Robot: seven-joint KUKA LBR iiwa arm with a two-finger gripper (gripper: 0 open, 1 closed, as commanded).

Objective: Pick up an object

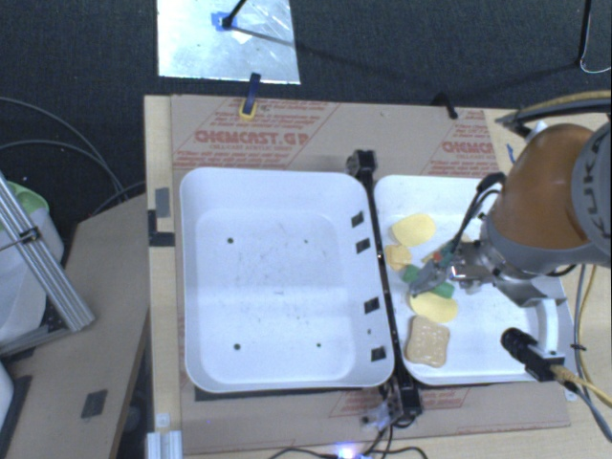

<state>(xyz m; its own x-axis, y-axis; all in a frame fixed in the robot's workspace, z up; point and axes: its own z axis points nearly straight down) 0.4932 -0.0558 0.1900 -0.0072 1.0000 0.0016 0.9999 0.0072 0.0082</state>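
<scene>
The right bin [478, 199] holds several small items. A pale yellow round piece [414, 229] lies near its left wall, with a smaller yellow piece [398, 255] just below it. A green item [411, 274] lies right at the tip of my gripper [435, 271], which hangs low over the bin's left half, reaching in from the right. Just under the gripper lies another yellow piece [436, 308]. A tan square biscuit-like piece [427, 342] rests near the front wall. The arm's wrist hides the middle of the bin.
The left bin [277, 189] sits beside the right one, with a black divider [378, 266] between them. Both stand on a cardboard sheet [258, 137]. A metal plate [228, 27] lies on the floor beyond, and an aluminium frame [38, 256] stands at the far left.
</scene>
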